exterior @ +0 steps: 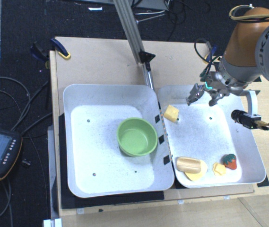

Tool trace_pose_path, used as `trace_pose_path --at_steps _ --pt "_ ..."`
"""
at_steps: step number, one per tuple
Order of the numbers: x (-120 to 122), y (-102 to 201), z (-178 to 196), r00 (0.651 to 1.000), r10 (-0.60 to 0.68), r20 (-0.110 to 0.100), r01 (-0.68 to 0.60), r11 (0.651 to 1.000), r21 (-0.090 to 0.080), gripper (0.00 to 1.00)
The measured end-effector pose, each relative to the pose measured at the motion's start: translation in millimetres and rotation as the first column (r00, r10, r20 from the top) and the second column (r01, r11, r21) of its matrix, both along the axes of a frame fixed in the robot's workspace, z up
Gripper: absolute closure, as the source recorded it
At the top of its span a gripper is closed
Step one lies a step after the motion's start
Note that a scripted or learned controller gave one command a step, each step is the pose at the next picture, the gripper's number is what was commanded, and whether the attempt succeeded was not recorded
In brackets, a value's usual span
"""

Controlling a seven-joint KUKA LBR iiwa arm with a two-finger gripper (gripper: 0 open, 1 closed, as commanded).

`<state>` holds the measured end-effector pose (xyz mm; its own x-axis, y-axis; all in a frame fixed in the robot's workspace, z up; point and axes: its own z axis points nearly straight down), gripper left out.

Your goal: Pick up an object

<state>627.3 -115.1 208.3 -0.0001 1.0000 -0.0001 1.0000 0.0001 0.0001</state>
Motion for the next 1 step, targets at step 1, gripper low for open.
trace_pose_path --at_steps 1 --pt "0.0 0.0 -0.1 1.0 0.0 0.0 0.0 1.0 0.0 0.0"
